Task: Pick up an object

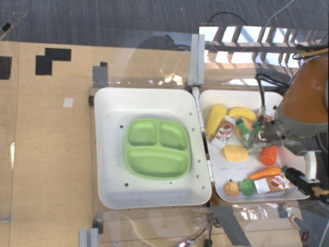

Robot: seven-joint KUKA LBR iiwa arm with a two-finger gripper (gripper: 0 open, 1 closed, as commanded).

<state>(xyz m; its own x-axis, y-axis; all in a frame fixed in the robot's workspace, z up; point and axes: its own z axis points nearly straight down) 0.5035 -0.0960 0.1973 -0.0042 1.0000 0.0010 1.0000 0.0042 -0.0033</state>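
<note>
A grey arm [308,112] with an orange band reaches in from three o'clock over the right-hand white bin [216,189], its gripper [255,138] lowered among a scatter of toy food near the bin's middle. From where I stand the fingertips are lost in the clutter, so whether they are spread or pinched on anything cannot be told. Just beside the gripper, at nine o'clock, a green bottle-like piece [241,130] leans against a red-and-white carton [224,131]; a corn cob [215,118] lies at ten o'clock and a banana [241,113] at eleven. A yellow wedge [236,153] sits at seven o'clock, touching nothing metallic that I can make out, and an orange-red piece [268,155] rests at five o'clock. Nearer the front rim lie a carrot [265,173], a second small carton [276,183], and a green floret [247,187] next to a tan lump [232,189]. The left bin [108,189] carries a green divided plate [157,149] at its centre.
</note>
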